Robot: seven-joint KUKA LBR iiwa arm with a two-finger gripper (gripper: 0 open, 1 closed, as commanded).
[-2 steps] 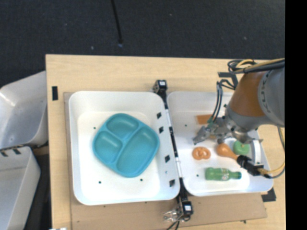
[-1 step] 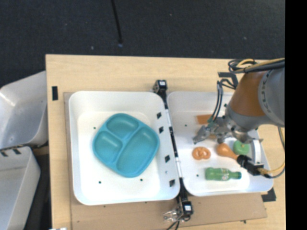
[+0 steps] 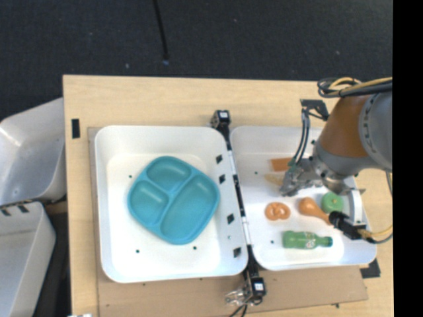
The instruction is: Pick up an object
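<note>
I am hovering low in the right bin (image 3: 264,256) over an orange piece (image 3: 278,164); whether I am spread, I cannot tell. I should be centring before closing.

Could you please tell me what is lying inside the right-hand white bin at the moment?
In the right bin: green bottle, orange ring, orange piece, green item. The arm covers part.

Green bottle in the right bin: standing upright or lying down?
Lying down. The green bottle rests on its side on the right bin floor, cap pointing toward the view's right.
</note>
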